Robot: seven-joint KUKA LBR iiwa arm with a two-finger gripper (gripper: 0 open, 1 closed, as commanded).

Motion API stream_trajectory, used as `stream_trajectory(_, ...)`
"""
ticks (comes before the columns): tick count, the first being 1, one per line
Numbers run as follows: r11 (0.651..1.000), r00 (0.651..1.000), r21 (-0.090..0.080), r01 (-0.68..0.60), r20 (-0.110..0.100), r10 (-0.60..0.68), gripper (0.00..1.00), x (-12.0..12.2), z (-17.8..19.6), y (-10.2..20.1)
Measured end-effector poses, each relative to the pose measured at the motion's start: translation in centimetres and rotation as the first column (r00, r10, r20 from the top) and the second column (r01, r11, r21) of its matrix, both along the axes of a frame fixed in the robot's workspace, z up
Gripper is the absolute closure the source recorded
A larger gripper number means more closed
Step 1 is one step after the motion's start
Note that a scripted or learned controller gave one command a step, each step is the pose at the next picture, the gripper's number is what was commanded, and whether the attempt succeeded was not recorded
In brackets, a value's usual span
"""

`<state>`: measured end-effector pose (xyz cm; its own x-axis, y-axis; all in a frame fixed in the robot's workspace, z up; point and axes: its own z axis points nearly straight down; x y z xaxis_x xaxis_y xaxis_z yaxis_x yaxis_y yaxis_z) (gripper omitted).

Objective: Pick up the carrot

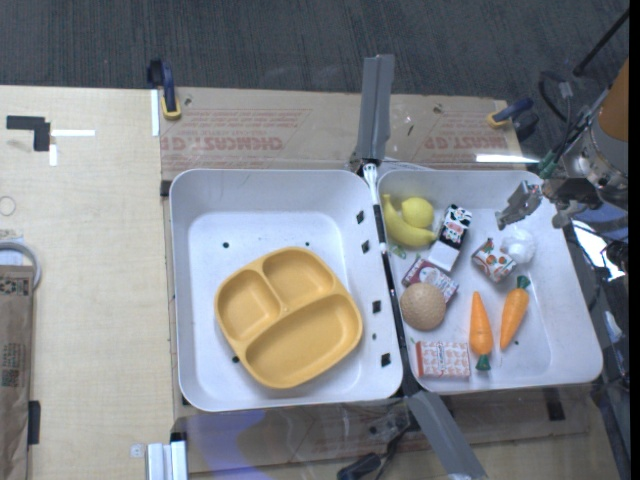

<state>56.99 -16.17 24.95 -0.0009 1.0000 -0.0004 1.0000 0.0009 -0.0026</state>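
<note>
Grey gripper [522,206] hangs above the right bin's [560,368] far edge, finger state unclear, carrot [513,313] untouched.

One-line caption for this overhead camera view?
Two carrots lie among toy food in the right bin; the hand hovers above that bin's far right corner.

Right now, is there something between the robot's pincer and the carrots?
Yes. The pincer hangs over the right bin's upper right part. Two carrots lie lower down in that bin. A white ball and a small box sit between them and the pincer. From above, nothing visible covers either carrot.
</note>
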Motion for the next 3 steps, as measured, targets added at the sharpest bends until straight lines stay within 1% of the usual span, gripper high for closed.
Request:
stream_trajectory(1, 1.0, 1.0, 0.001, -0.004, 0.001, 0.004, 0.0, -5.4, -15.8, -0.2)
stream_trajectory(2, 0.995, 0.995, 0.002, -0.102, 0.0, 0.102, 0.0, -8.0, -15.9, 4.5)
stream_trajectory(3, 0.995, 0.995, 0.003, -0.098, 0.0, 0.098, 1.0, -7.9, -15.0, 4.4)
